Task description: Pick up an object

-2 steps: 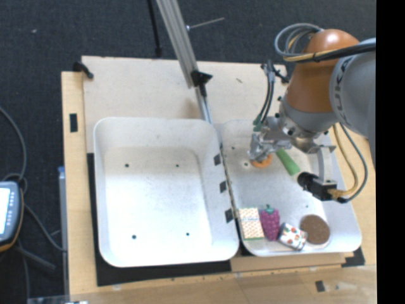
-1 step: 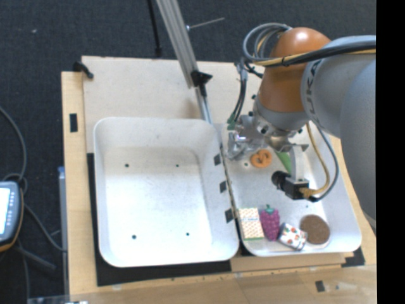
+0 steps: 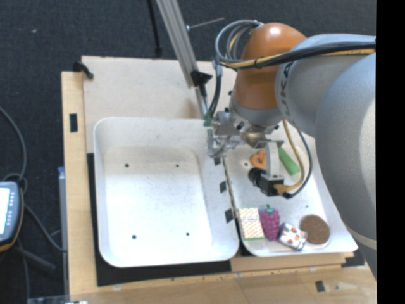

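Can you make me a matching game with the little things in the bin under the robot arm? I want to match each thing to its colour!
Things:
1. round flat disc
2. long thin stick-shaped piece
3. bumpy berry-shaped toy
4. small box with spots

Colours:
A. green
B. white with red dots
C. brown
D. dark pink-purple

Right pairs: 1-C, 2-A, 3-D, 4-B

All four lie in the right white bin. The disc, berry toy and spotted box sit along its near edge; the green stick lies farther back, beside the arm.
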Robot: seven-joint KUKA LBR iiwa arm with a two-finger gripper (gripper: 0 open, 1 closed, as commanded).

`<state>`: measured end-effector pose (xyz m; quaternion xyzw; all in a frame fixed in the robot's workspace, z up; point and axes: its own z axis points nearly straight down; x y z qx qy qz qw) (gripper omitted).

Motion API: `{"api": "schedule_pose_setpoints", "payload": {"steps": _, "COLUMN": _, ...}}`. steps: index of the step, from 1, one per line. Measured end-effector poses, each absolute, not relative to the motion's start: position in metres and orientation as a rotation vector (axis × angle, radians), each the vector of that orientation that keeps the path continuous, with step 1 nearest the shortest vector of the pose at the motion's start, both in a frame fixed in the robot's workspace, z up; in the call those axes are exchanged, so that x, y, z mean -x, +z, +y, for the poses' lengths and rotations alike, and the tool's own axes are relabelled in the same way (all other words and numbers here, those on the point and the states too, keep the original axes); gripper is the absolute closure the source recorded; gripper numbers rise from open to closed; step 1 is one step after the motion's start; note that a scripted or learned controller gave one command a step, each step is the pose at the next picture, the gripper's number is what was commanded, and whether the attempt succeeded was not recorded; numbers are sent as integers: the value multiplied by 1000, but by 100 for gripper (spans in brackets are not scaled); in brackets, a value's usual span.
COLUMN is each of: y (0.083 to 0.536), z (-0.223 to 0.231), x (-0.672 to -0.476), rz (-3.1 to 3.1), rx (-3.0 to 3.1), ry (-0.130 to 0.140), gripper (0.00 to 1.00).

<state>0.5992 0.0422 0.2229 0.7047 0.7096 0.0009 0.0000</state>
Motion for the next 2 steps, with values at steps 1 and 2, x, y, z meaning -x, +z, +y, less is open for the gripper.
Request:
{"api": "schedule_pose_setpoints", "payload": {"steps": 1, "y": 224, "z": 87, "x": -611, "rz": 2229, "rx": -2213, "ry": 4, "gripper": 100}}
{"api": "schedule_pose_setpoints", "payload": {"steps": 2, "y": 224, "z": 83, "x": -611, "rz": 2225, "rx": -2216, "ry": -1, "gripper": 0}}
